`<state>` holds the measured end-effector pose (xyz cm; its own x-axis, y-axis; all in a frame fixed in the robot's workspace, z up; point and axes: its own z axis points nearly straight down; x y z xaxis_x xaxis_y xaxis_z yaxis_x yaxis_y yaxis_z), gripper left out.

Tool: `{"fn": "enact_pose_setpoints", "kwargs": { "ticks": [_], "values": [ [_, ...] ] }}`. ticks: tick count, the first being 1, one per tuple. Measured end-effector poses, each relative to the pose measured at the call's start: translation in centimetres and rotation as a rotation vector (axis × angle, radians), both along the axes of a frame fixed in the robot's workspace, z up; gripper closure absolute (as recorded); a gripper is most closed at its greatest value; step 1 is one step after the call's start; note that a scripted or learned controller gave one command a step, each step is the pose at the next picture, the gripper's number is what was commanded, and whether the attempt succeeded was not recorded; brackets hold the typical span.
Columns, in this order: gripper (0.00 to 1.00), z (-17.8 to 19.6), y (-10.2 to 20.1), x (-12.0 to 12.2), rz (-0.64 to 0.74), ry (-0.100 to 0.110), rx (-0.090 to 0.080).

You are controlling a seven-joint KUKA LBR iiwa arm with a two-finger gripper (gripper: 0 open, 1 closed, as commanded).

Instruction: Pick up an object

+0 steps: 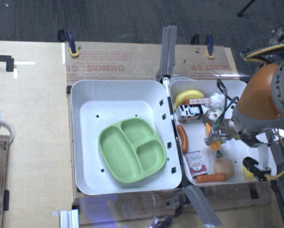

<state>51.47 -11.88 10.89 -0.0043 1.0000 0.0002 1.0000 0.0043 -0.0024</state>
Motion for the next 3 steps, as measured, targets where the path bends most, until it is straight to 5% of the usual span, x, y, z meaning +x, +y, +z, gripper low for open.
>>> {"fn": "enact_pose_setpoints", "kwargs": {
  "ticks": [1,2,3],
  "values": [
    [1.00,12.5,-2.1,0.4,0.075,-0.001,-0.002],
    [1.00,12.6,-3.1,-0.2,-0.038,0.000,-0.001],
    [1.00,9.6,-7.4,-1.0,-0.125,0.002,-0.001]
  ]
}}
